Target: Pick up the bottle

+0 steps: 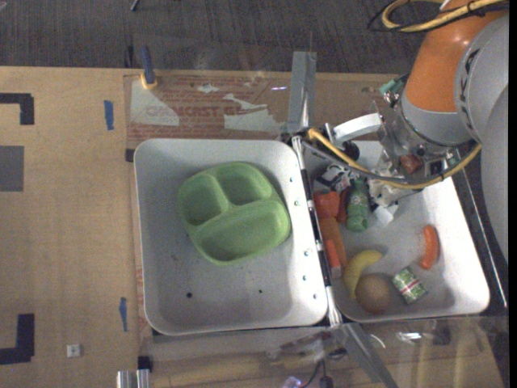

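Green and slim, the bottle [357, 206] lay just beside and below the claw [386, 186] in the right bin [468, 293], likely poised for a grab, though whether the claw was apart or together I couldn't tell.

**Layout of the two bins**

The left bin [161, 289] holds a divided tray [234, 211] near its centre. In the right bin [464, 285], the bottle [357, 207] lies at upper left, the banana [360, 267] below it, the can [409, 285] at lower right.
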Robot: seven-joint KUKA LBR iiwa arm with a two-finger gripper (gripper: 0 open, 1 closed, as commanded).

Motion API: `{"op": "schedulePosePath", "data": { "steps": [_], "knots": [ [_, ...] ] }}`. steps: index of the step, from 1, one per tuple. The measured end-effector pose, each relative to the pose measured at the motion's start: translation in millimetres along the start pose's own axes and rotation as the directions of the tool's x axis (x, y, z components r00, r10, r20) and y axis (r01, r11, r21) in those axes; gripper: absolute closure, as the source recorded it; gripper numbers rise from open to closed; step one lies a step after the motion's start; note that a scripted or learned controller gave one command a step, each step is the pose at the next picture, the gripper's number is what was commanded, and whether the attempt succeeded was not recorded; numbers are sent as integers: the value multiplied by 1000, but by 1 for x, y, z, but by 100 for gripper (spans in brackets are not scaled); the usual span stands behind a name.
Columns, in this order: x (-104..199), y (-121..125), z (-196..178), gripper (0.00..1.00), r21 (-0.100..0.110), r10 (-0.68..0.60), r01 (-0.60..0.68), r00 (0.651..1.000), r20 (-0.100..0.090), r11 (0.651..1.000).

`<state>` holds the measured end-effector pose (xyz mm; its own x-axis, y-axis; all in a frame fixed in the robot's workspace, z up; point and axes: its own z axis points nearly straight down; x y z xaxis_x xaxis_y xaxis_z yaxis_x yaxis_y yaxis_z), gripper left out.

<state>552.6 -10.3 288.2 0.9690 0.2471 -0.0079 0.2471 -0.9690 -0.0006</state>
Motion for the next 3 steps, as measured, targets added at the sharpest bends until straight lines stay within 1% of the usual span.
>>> {"op": "schedulePosePath", "data": {
  "steps": [1,2,3],
  "knots": [
    [42,-41,107,100,0,51,-51,999,1,999],
    [11,-10,108,100,2,49,-49,999,5,999],
    [77,-54,19,100,-2,50,-50,999,-2,999]
  ]
}}
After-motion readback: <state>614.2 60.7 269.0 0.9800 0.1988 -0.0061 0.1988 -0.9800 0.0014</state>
